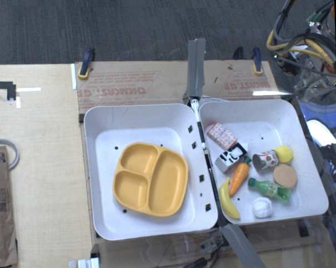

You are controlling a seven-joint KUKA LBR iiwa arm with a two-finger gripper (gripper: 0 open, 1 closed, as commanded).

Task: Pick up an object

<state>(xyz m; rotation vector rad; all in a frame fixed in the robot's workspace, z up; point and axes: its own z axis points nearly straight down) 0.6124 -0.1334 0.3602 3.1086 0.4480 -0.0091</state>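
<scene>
- Bench (41, 164) of pale wood, cardboard behind the bins.
- Left bin (101, 128): yellow plate (151, 178), off-centre.
- Right bin (262, 124): box (221, 135), banana (227, 200), carrot (239, 177), bottle (270, 190), can (265, 160), lemon (284, 154), all loosely clustered.

The right bin (301, 125) is crowded low with toys; its upper right floor lies open.

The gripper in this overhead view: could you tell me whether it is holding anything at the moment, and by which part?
Nothing is seen held. The carrot, banana and green bottle all lie loose in the right bin.
</scene>
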